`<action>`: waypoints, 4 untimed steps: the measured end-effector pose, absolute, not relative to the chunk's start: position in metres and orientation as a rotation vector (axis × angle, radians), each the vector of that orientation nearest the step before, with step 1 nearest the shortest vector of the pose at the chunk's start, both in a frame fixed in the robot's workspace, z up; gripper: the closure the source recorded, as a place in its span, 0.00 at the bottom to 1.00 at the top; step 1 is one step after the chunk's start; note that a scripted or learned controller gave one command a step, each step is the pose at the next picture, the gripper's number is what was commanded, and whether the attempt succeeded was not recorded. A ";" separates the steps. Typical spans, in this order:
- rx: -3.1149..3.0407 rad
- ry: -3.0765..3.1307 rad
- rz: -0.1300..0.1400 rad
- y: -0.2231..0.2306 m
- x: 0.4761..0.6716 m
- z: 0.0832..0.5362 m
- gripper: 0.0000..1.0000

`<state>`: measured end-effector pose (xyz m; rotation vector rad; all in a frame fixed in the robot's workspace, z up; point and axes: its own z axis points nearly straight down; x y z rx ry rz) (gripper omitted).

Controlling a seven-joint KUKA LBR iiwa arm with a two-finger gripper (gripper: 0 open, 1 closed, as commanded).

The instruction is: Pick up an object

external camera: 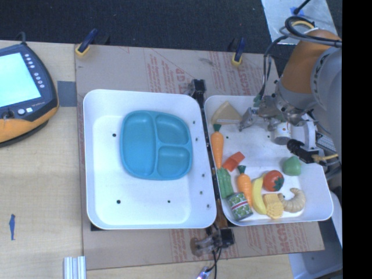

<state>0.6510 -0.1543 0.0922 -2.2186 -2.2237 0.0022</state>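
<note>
The right bin (317,214) holds several toy foods. A tan cheese wedge (226,114) lies at its far left, with a long carrot (217,147) and a red piece (233,161) below it. A green cucumber (224,182), small carrot (244,185), tomato (273,181), banana (257,194), corn (273,206), croissant (294,199) and can (239,206) crowd the near end. A green lime (292,165) sits at the right. My gripper (251,120) hangs low over the bin's far part, just right of the cheese wedge, with nothing visibly in it.
The left bin (99,202) holds a blue divided plate (156,145). An orange-edged tablet (23,92) lies on the bench at far left. Clamps (86,43) sit along the board's far edge. The arm's grey body (308,68) overhangs the right bin's far right corner.
</note>
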 end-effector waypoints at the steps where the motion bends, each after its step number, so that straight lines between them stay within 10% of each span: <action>1: -2.200 -2.219 -0.013 -0.182 0.658 0.092 0.00; 3: -2.213 -2.224 0.006 -0.109 0.656 0.092 0.00; 4: -2.215 -2.224 0.007 -0.138 0.609 0.092 0.00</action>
